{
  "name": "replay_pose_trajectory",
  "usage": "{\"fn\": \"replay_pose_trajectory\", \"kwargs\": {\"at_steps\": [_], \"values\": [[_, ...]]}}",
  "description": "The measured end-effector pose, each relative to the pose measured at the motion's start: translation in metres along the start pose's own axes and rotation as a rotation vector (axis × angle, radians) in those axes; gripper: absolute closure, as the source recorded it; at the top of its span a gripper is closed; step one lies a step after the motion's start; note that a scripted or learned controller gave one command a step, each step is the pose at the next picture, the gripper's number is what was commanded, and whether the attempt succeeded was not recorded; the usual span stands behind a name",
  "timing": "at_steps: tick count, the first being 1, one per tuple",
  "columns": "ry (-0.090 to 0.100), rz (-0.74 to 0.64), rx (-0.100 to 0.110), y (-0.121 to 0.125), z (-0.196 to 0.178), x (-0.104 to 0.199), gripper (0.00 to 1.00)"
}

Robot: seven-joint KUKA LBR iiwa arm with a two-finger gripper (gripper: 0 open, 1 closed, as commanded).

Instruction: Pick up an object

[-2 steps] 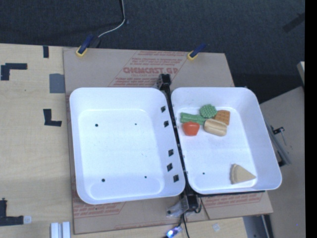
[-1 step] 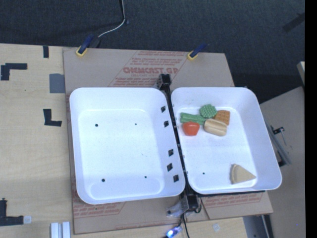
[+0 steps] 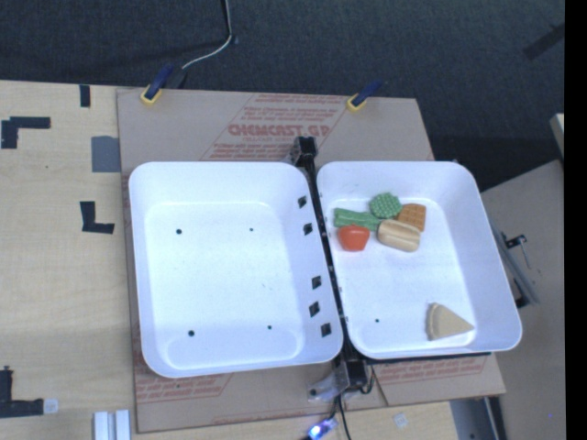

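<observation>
You have two white bins: one on the left (image 3: 220, 264) and one on the right (image 3: 413, 319). In the right bin you can count five toy foods: one green vegetable (image 3: 371, 211), one red tomato (image 3: 354, 237), one orange piece (image 3: 413, 215), one tan bread roll (image 3: 398, 235) and one tan wedge (image 3: 446, 322).

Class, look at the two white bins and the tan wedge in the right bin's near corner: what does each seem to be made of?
Two shallow white bins: probably moulded plastic, judging by the smooth, faintly glossy walls and rounded corners. Tan wedge: matte, evenly coloured, possibly foam, wood or plastic; the picture cannot settle which.

White bins (image 3: 220, 356), red tomato (image 3: 354, 237)
</observation>
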State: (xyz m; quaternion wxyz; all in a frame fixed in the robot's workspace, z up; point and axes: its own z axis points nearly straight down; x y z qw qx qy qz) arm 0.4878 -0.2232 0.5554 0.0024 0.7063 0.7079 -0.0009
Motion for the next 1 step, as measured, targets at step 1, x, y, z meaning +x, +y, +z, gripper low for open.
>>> {"fn": "replay_pose_trajectory", "kwargs": {"at_steps": [1], "values": [[-0.001, -0.001, -0.001, 0.0006, -0.0102, 0.0002, 1.0]]}}
